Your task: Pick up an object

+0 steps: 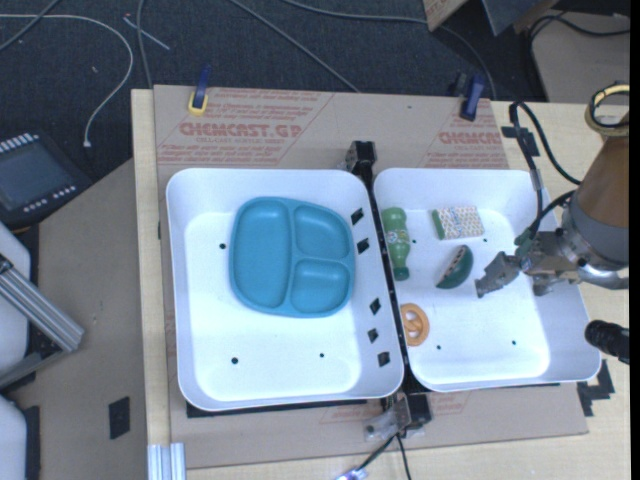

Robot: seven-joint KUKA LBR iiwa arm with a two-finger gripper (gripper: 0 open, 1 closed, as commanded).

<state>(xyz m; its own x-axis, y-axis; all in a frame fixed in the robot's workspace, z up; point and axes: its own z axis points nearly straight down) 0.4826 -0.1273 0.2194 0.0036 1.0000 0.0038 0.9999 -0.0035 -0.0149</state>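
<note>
Arm over the right bin, four small objects below.

Camera view: two white bins [190, 298] sit on a cardboard-covered bench [300, 118] above dark carpet with loose cables. The gripper [493, 276], fingers' spread impossible to tell, hovers at 3 o'clock from the watermelon slice [456, 267]; green bottle [396, 242] at 9, pretzel [414, 323] at 7, patterned packet [458, 222] at 12. The left bin holds a blue divided plate [292, 256].

The left bin [200, 298] holds a blue divided plate [292, 256]. In the right bin [520, 353] lie a green bottle [396, 242], a patterned sponge [458, 222], a watermelon slice [455, 268] and a pretzel [414, 322]. The end effector [500, 273] hovers just beside the watermelon slice.
</note>
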